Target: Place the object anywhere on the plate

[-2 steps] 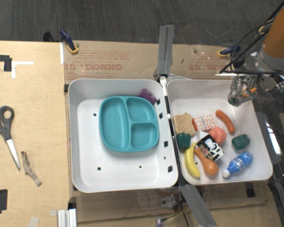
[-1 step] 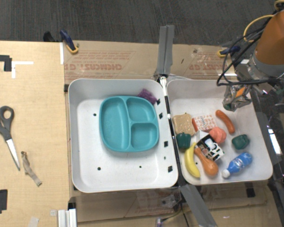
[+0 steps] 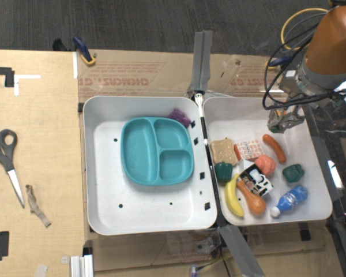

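A teal divided plate [image 3: 158,150] lies in the left white bin [image 3: 101,209], with nothing on it. A small purple object [image 3: 180,117] rests just behind the plate's far right corner. The right bin [image 3: 320,212] holds several toy foods: a toast slice [image 3: 222,150], a banana [image 3: 232,198], a red sausage [image 3: 274,148], a peach-coloured ball [image 3: 265,164], a blue bottle [image 3: 289,199] and a black-and-white box [image 3: 256,180]. My gripper [image 3: 285,120] hangs over the right bin's far right corner, just behind the sausage, and no object shows in it.
Two dark green pieces [image 3: 223,171] [image 3: 292,172], an orange carrot shape [image 3: 252,199] and a red-white packet [image 3: 249,149] also lie in the right bin. Scissors [image 3: 6,154] lie on the bench at far left. A grey post [image 3: 202,62] stands behind the bins' shared wall.
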